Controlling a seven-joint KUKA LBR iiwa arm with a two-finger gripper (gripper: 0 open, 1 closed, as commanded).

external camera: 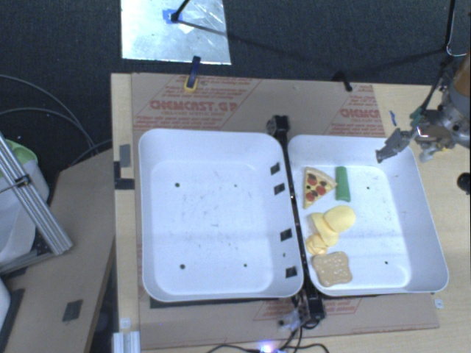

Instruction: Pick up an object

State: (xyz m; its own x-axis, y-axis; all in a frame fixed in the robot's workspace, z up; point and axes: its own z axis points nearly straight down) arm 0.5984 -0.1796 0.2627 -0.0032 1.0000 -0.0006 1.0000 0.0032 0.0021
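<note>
Nearest you: toast slice (333, 268) in right bin (412, 219), near corner. Yellow pieces, pizza slice (317, 185), green stick (342, 183) beyond. Fingers (388, 147) over far rim, well apart; spread unreadable, nothing visibly held.

The arm (452, 116) is cut off by the right edge, so just its wrist end shows. The gripper (390, 147) is small and dark against the right bin (419, 219), and whether its fingers are apart cannot be told. The yellow pieces (330, 228) overlap, so their count and kind are unclear. At the left edge, a metal frame (33, 204) and a white and green thing (22, 164) are cut off
</note>
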